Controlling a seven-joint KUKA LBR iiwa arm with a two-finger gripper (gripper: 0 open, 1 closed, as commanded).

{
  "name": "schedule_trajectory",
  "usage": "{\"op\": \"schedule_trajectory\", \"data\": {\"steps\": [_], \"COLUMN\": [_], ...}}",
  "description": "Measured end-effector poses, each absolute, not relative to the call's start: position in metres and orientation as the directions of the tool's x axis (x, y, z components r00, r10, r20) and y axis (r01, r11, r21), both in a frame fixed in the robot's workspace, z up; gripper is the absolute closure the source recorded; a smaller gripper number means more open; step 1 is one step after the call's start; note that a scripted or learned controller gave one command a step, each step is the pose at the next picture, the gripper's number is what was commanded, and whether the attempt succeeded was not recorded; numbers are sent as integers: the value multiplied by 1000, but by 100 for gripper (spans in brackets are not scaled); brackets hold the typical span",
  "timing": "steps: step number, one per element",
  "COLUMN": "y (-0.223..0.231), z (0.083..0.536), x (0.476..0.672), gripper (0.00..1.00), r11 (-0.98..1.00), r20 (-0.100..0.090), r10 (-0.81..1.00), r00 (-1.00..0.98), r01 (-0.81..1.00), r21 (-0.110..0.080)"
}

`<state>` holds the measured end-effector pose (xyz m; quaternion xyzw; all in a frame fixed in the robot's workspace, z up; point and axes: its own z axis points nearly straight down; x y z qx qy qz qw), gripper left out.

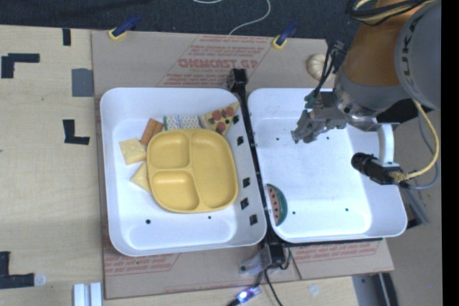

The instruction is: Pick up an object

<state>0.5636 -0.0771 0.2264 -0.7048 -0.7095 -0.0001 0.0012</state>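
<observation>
- My pincer (304,132) hung over the right bin (373,222); I could not tell its state.
- Step, I judged: reaching, nothing grasped.
- Nearest object: a watermelon slice (276,203) at that bin's lower-left edge; next I'd shift there and descend.
- A yellow plate (192,170) sat in the left bin (118,154).

Red printed lettering on cardboard sheet (215,61) above the bins, upside down and mirrored from this angle, not legible. More red print on cardboard's lower edge, too small to read. No other readable text.
</observation>
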Motion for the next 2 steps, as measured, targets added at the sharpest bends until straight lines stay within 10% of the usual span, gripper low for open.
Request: {"op": "schedule_trajectory", "data": {"steps": [2], "y": [27], "z": [238], "x": [574], "gripper": [100], "r11": [8], "r20": [2], "r10": [1000], "r00": [-8], "r01": [1000], "r21": [-1]}}
